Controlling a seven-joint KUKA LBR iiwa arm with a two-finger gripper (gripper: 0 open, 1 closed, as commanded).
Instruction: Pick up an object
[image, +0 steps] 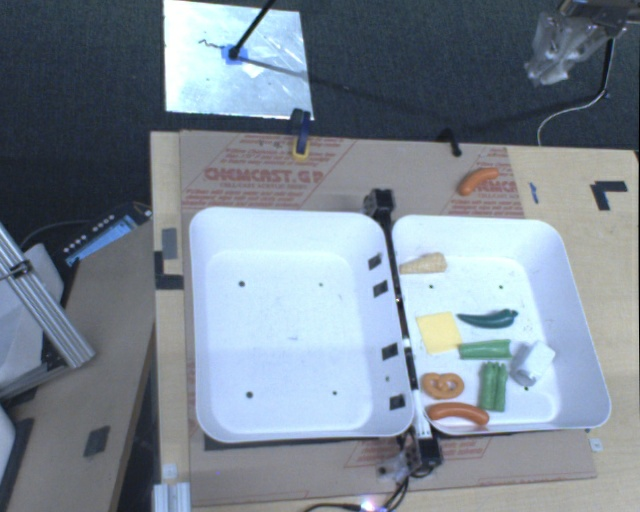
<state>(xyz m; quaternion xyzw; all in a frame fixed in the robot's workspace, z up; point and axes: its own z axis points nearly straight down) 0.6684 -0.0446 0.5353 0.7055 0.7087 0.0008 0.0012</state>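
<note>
Your gripper (568, 45) hangs at the top right corner, well above and beyond the bins, out over the dark floor, and it is too blurred to tell how it is set. A thin white cable (572, 108) loops down from it toward the bench (250, 165). Everything you could pick lies in the right bin (570, 290). A pale corn-like piece (424, 264) sits near its upper left. A yellow square (438, 332) lies by the divider, with a dark green pepper (489, 319) just to its right. Below that lies a green pod (485, 349). Two more green pieces (492, 386) stand side by side, and a small white-grey object (531, 362) is just beside them. A pretzel (442, 384) sits near the lower left. A sausage (458, 415) lies along the bottom wall. Another orange sausage (479, 181) rests on the bench behind the right bin. The left bin (215, 300) sits alongside, touching it at the divider.
</note>
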